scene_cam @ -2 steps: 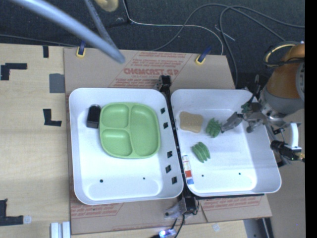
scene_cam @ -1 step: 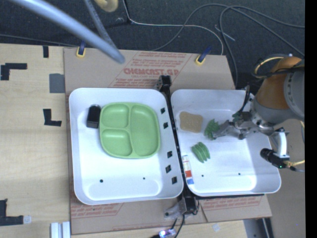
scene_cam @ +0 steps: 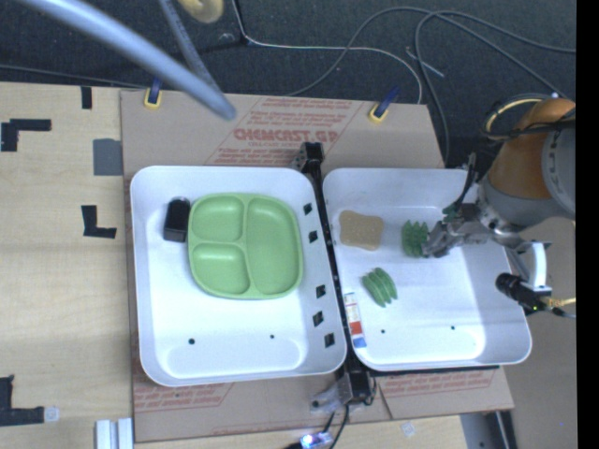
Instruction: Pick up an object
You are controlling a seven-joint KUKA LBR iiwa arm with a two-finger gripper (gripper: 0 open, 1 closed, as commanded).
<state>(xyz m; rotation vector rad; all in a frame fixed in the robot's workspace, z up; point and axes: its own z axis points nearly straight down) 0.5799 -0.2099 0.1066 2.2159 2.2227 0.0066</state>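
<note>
In the right bin [scene_cam: 487, 344] lie a tan sponge-like block [scene_cam: 360, 229], a small green ridged object [scene_cam: 414, 237], a second green ridged object [scene_cam: 380, 285] and a thin red-and-white stick [scene_cam: 352, 318] along the left wall. My gripper [scene_cam: 438, 239] is low in this bin, right against the right side of the upper green object. The grey arm with its orange band [scene_cam: 524, 157] reaches in from the right.
The left bin [scene_cam: 159, 344] holds a light green divided plate [scene_cam: 246, 245] and a small black block [scene_cam: 176, 219] at the plate's left. A black divider [scene_cam: 323, 251] separates the bins. Cables run across the dark floor behind.
</note>
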